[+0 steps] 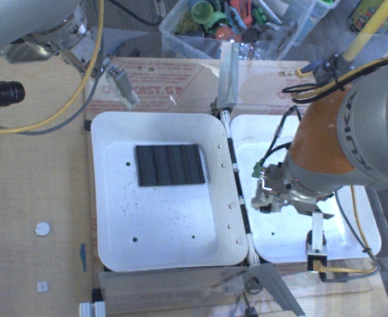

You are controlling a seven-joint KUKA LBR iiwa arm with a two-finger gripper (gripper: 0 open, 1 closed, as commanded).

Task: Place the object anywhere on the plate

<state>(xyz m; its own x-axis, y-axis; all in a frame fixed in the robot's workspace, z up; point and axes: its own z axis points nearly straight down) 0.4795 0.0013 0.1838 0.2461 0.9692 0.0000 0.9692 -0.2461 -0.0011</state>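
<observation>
A dark grey ribbed plate [170, 165] lies flat in the back half of the left white bin [114, 197]. My arm, grey with an orange band [319, 137], reaches in from the right and hangs over the right white bin [260, 144]. The gripper [268, 198] points down near that bin's left side, close to the wall between the two bins. The wrist covers what is under it. I make out no loose object on the bare floor of the right bin around the arm.
The raised rims of the two bins meet in a ridge [236, 183] between gripper and plate. A clear tub of coloured toys [246, 8] stands behind the bins. A yellow cable [98, 51] arcs over the bench at back left.
</observation>
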